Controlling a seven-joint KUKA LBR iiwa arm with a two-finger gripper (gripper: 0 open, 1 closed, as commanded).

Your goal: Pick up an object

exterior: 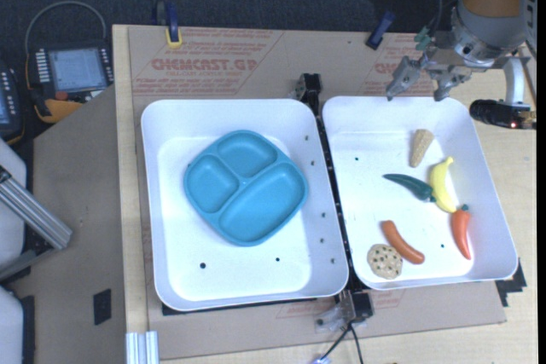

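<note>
My gripper (423,85) hangs open above the far edge of the right bin (358,132), with nothing between its fingers. In that bin lie a tan cone-shaped piece (420,147), a yellow banana (443,183), a dark green pepper (411,185), an orange carrot (461,233), a red-orange sausage (402,242) and a round cookie (385,261). All these toys sit in the right and near part of the bin, well below the gripper in the view.
The left bin (162,209) holds a blue divided plate (246,186). A black clamp (309,87) sits at the far end of the seam between the bins. The cardboard bench top (256,55) surrounds both bins.
</note>
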